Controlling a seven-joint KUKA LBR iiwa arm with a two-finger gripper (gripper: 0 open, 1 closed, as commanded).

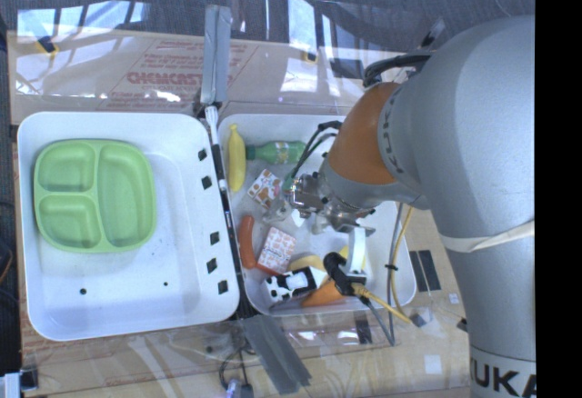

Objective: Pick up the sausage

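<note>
The sausage [245,242] is a slim orange-red piece lying lengthwise along the left wall of the right bin [314,124]. My gripper [311,216] hangs over the middle of that bin, to the right of the sausage and apart from it. The wrist and orange band hide the fingertips.
The right bin also holds a yellow banana-like toy [235,160], a green bottle [275,152], two small printed packets [265,188] [275,251], a black-and-white cow toy [296,283] and an orange piece [320,295]. In the left bin [182,287] lies a green divided plate [94,195].
</note>
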